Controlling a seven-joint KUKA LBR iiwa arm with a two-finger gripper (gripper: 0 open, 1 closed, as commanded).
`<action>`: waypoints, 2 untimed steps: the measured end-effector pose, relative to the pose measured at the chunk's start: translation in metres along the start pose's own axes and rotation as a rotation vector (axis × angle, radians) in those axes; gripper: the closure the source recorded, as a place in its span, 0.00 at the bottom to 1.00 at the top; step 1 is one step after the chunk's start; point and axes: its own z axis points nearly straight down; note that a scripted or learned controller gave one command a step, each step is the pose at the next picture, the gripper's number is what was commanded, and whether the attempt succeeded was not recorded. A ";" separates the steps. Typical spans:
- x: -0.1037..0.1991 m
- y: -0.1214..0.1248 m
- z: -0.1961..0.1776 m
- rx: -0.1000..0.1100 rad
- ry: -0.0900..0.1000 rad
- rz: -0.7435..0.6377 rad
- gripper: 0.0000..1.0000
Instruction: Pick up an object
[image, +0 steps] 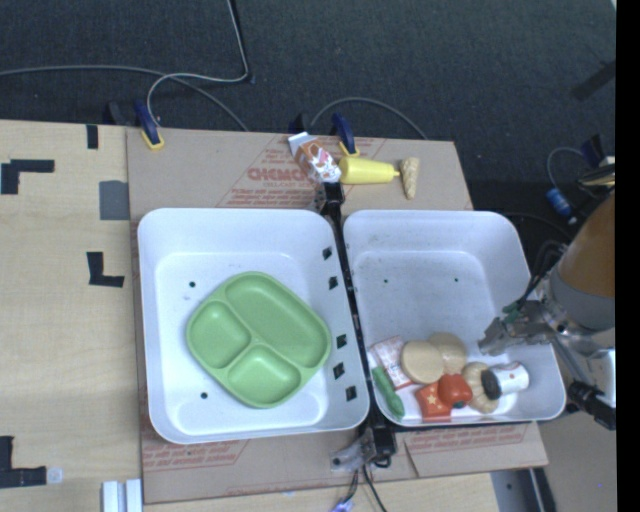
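The gripper hangs over the right rim of the right bin, reaching in from the right; its fingertips are too small and blurred to say whether they are spread or pressed together, and nothing shows between them. Just below and to its left lies the pile of objects in that bin's near corner. Nearest is a white cylinder with a dark end, lying on its side with its long axis roughly left to right. Touching it on the left is a red piece, and above that a tan disc. Further left sit a flat packet and a green strip against the divider. A short drop toward the near corner would likely bring the gripper onto the cylinder, though the crowding and the bin wall leave little room.

The far half of the right bin is bare white. The left bin holds a green tray. Both rest on cardboard, where a yellow object lies beyond the bins; dark carpet with cables lies behind.
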 end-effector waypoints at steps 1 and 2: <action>0.048 0.101 -0.047 -0.004 -0.001 -0.003 1.00; 0.033 0.048 -0.136 -0.004 -0.003 0.000 1.00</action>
